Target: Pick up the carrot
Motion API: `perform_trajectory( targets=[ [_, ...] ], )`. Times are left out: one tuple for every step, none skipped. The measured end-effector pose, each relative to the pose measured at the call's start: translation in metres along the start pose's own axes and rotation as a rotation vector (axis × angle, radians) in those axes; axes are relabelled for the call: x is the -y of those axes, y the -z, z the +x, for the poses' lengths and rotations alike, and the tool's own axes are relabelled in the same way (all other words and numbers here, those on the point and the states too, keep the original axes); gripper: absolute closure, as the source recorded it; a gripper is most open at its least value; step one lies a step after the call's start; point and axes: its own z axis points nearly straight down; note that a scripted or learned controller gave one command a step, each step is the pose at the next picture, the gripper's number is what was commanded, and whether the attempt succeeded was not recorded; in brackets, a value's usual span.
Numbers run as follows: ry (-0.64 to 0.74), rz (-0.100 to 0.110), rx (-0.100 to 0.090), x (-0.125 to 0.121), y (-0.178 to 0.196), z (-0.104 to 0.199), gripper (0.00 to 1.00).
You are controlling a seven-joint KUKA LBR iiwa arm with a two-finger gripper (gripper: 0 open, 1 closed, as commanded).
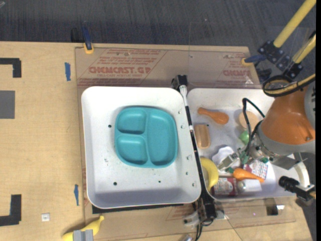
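Gripper (249,157) low in right bin (225,97), finger state cannot tell; carrot (244,174) just below it, beside banana (209,170); better descend straight, avoid clutter

One fixed camera looks down at a slant on both bins (95,149), the arm (288,122) entering from the right.

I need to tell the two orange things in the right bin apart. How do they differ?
The carrot is bright orange; the drumstick-shaped piece is duller and browner. The carrot lies near the bin's front edge, under the arm and among other items; the drumstick-shaped piece lies alone near the back. The carrot tapers to a point, while the other swells to a rounded end. Both lie flat in the right bin.
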Motion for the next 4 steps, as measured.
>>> perform_trajectory(
  targets=[
    [0.211,0.011,-0.008,0.006,-0.011,-0.002,0.0],
    [0.608,0.006,-0.003,-0.003,-0.011,0.015,0.0],
    [0.755,0.003,-0.005,0.0,-0.011,0.009,0.0],
    [1.009,0.003,-0.004,-0.001,-0.011,0.01,0.0]
  ],
)
